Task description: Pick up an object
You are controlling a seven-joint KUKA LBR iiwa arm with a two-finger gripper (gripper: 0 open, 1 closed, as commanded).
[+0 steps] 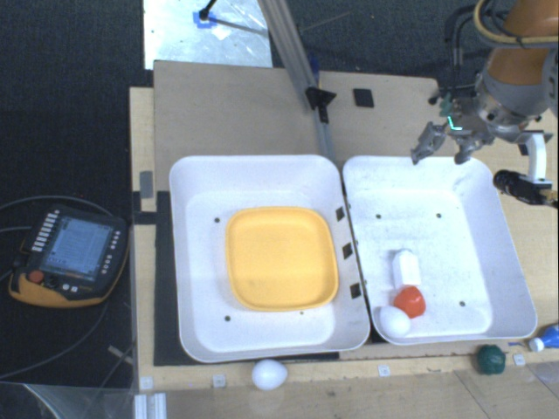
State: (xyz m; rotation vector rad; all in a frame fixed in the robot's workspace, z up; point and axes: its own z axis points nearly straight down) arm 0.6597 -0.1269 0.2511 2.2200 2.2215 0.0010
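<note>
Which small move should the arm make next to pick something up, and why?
Probably move the gripper toward the near-left corner of the right bin. It hangs open and holds nothing above the bin's far edge, while the red ball, white block and white ball sit clustered in that corner.

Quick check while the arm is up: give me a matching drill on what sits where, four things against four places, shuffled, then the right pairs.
Things:
1. yellow plate
2. red ball
3. green ball
4. gripper

Places:
A. on the bench, outside the right bin's near right corner
B. above the far edge of the right bin
C. in the left bin
D. in the right bin, near its front edge, beside a white block

Pairs: 1-C, 2-D, 3-A, 4-B
</note>
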